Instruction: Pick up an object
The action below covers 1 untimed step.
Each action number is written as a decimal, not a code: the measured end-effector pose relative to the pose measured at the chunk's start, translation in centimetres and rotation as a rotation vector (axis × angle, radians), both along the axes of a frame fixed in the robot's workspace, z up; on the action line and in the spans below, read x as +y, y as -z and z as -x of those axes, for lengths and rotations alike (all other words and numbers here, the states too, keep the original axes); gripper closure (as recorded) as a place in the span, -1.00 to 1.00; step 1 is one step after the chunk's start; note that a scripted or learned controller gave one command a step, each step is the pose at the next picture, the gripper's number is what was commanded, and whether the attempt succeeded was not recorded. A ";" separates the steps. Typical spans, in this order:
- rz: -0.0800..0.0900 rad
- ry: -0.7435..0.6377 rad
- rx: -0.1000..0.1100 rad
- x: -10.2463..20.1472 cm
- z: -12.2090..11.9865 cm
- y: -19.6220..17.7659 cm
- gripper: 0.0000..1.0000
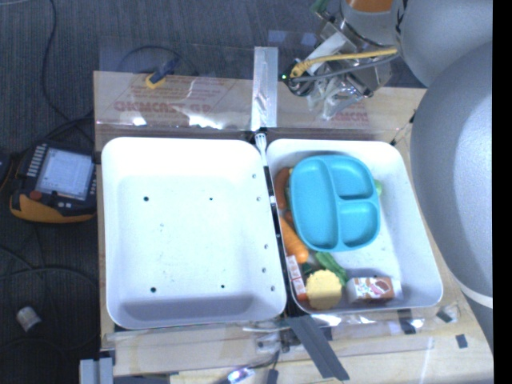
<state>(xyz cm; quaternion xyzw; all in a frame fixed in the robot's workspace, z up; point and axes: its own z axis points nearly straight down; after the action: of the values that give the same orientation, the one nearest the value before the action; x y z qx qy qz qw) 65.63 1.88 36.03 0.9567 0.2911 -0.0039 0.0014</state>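
Beside the left bin [112, 238], your right bin [408, 214] holds a blue plate [332, 202], carrot [294, 242], corn [322, 288] and carton [372, 289]. Past its far edge hangs the gripper [340, 82]; whether its fingers are parted, you cannot tell.

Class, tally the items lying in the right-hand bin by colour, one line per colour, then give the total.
Blue: 1, the divided plate
Orange: 1, the carrot-like piece
Green: 1, the green piece
Yellow: 1, the yellow block
Red and white: 1, the small carton
Total: 5
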 end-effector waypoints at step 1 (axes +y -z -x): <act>-0.001 0.014 -0.002 -6.1 -0.5 -7.2 1.00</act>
<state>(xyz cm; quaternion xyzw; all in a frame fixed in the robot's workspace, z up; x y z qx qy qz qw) 66.10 -4.22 43.21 0.9588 0.2842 -0.0029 0.0011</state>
